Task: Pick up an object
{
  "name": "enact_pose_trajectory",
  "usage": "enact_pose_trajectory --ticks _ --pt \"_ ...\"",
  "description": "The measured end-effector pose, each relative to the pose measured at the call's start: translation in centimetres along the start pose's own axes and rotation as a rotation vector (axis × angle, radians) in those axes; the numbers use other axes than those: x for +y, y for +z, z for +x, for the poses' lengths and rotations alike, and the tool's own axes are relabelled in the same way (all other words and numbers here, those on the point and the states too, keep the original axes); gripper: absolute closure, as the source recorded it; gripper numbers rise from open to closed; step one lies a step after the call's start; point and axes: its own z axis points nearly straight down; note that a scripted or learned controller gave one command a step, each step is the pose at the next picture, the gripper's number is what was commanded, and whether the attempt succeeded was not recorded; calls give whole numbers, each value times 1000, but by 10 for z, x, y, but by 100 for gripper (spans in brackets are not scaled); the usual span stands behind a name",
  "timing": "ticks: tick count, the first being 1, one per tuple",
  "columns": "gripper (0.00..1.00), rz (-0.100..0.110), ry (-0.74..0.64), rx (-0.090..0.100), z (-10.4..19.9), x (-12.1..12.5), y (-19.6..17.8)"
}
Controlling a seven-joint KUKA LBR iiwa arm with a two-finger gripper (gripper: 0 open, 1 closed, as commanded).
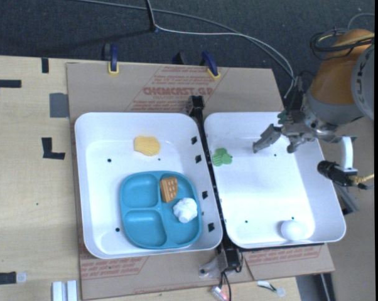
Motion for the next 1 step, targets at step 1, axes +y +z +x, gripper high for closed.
enact_pose_trajectory --ticks 1 --pt "0 -6 -2 0 31 -15 -69"
